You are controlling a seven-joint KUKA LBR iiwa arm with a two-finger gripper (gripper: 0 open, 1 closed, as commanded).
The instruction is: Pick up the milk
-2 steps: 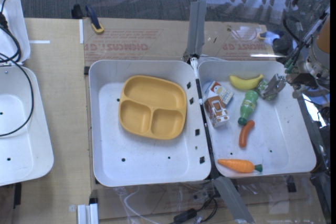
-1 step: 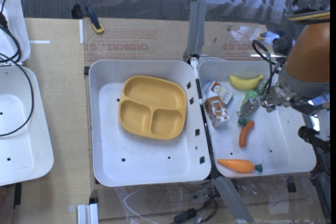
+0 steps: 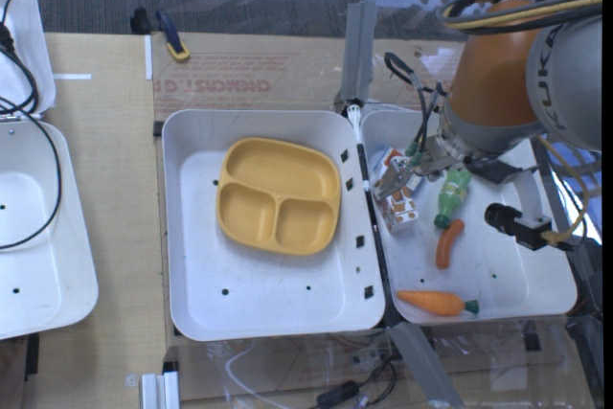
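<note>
Two bins: side by side on the bench.
Left bin: holds a yellow divided tray.
Milk: carton against right bin's left wall, among bottle, sausage, carrot.
Gripper: poised just above the carton; grip state cannot be told.

One fixed cam, high above bench, looking down at a slant.

Cam sits on the near long side of the two shallow white plastic bins, facing across them twd a dark ribbed floor strip at frame top; left bin w/ the yellow three-compartment plastic tray lands approx frame centre, right bin runs twd the right edge. Mid-range: both bins fit nearly whole, plus tan bench board and part of a white moulded shell at far left. The grey arm with orange band comes in from upper right, close to lens, so it looms large. Single view, no overlap w/ another.
</note>
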